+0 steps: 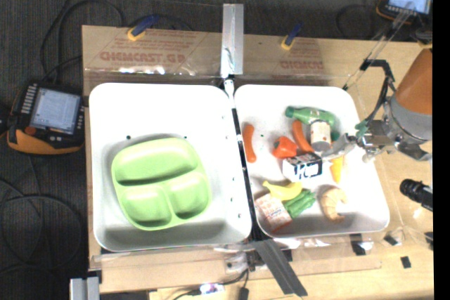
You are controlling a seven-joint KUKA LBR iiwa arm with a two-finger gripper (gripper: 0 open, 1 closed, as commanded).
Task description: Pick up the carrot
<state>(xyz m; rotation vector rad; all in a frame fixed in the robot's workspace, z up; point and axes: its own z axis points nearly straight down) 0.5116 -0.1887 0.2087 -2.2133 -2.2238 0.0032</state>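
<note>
The carrot (247, 142) is a slim orange stick lying lengthwise against the left wall of the right bin (365, 214). My gripper (346, 141) reaches in over that bin's right rim, well to the right of the carrot and apart from it. Its tip sits next to a small jar (320, 132) and a yellow piece (338, 166). Between gripper and carrot lie a second orange-red stick (301, 135) and a red pepper-like piece (284, 148).
The right bin also holds a green bottle (308, 114), a white and blue box (302, 168), a banana (283, 189), a green vegetable (301, 203), a red packet (271, 211) and a bread roll (332, 200). A green divided plate (162, 183) lies in the left bin (105, 109).
</note>
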